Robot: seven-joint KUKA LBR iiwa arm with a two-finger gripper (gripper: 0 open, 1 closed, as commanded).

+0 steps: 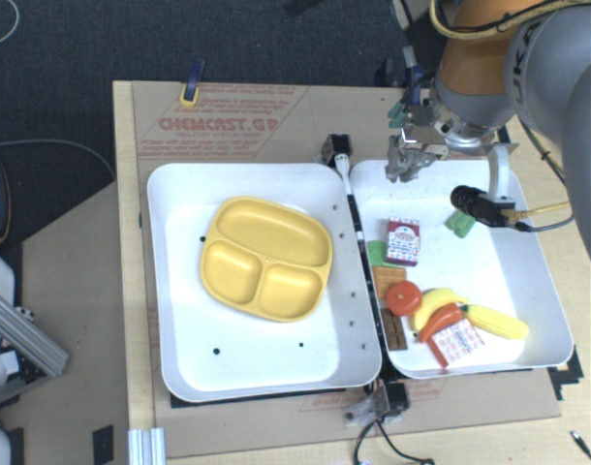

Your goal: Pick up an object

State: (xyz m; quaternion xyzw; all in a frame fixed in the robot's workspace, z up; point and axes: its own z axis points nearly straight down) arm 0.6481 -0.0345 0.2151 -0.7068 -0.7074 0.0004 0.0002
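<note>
Your gripper [409, 168] hangs at the upper right of the frame, right over the top edge of the right bin [538, 289]. Can't tell whether it's open or closed from this angle, and nothing shows in it. The stuff to pick sits lower in that bin: a small red-and-white box [403, 241] near the middle, a tomato [404, 297] below it, a banana [489, 320] at the lower right, and a green block [460, 224] just beside the black part on the arm. The left bin [170, 279] carries 1 yellow divided plate [265, 258]. Both bins sit side by side on the tabletop [140, 134].
</note>
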